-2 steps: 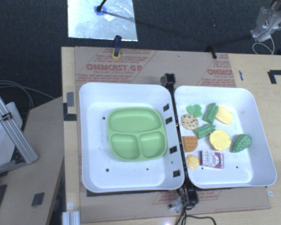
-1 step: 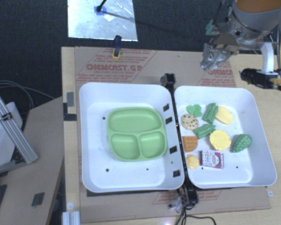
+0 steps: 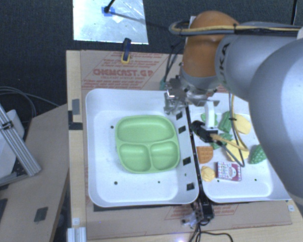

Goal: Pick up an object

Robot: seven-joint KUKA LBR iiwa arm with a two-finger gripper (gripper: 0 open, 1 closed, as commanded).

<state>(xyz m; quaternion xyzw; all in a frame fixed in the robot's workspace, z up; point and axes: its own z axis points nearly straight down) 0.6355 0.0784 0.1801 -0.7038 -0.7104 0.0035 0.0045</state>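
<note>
1. The grey arm with the orange band reaches in from the right and hangs the gripper (image 3: 179, 105) low over the far end of the wall where the two bins meet. Whether it is open or closed cannot be told from this angle, and nothing is seen held in it.
2. The left shallow white bin (image 3: 98, 135) holds one thing, a pale green plastic plate with three compartments (image 3: 146, 142), lying flat near the middle. Being broad and low, it probably offers little to pinch except its rim.
3. The right shallow white bin (image 3: 252, 188) carries the loose pickable things, crowded together near the dividing wall: a small red-and-white box (image 3: 228, 171), an orange waffle-textured square (image 3: 205, 154), a round yellow piece (image 3: 208, 173), a long yellow toy (image 3: 237, 147) and a green leafy toy (image 3: 257, 154).
4. The task looks barely begun: the gripper sits beside that cluster, not on any one piece.
5. Both bins rest on a cardboard sheet with red lettering (image 3: 121, 72) on the tabletop.
</note>
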